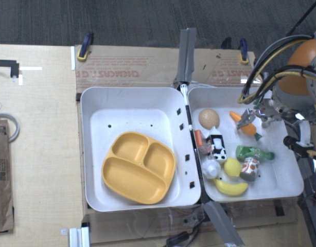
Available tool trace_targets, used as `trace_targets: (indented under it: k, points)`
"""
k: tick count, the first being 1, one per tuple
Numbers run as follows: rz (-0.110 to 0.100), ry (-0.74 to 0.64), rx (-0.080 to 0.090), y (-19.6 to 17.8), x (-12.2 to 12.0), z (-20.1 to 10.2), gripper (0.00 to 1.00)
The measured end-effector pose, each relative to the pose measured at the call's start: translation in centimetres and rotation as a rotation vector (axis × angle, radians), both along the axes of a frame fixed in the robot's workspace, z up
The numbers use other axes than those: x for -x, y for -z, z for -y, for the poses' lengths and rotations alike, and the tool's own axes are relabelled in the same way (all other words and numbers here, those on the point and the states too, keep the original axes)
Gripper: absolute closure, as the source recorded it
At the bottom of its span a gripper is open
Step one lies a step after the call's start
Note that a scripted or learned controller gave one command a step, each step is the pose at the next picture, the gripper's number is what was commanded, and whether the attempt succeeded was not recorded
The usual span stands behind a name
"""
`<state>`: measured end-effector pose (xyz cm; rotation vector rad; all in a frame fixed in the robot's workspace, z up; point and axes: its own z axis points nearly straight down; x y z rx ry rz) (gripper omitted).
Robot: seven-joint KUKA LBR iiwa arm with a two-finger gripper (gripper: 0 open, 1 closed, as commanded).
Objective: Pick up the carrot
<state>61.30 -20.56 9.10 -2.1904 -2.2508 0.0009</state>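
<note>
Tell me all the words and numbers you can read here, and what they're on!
"CHEMCO?": faint red print, upside down, on the cardboard sheet behind the bins; my best guess, the rest is too blurry.
Brown paper bag: dark print, too small to read.
Small can in the right bin: label too blurred to read.

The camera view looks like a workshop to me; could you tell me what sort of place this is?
Probably a robot manipulation lab: two white bins clamped to a bench, a yellow divided tray, and toy food like a banana and carrot.
</note>
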Motion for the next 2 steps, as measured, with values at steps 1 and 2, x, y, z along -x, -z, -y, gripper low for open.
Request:
trace_targets:
  k: [1,2]
  points:
    - [0.001,-0.001,0.003,-1.0,0.0,0.1,1.00]
    - [0.003,-0.027,0.003,-9.5,-3.6,-1.1,1.00]
